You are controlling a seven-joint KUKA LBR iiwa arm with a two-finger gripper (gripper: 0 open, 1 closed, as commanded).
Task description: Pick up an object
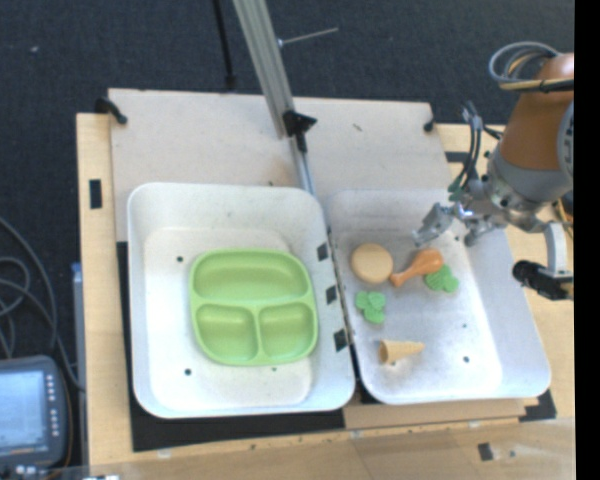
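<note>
In the right bin [500, 353] lie several small toy foods: a tan round bun [371, 262], an orange carrot [419, 266], a green piece [442, 281] beside the carrot, another green piece [371, 306] and a small ice-cream cone [399, 350]. My gripper [450, 224] hangs over the bin's upper right part, just above and to the right of the carrot. Its fingers stand apart with nothing between them.
The left bin [150, 228] holds a light green divided plate [252, 304]. A slanted metal pole [265, 53] rises at the back between the bins. A screen [15, 408] and cables lie off the bench at the left.
</note>
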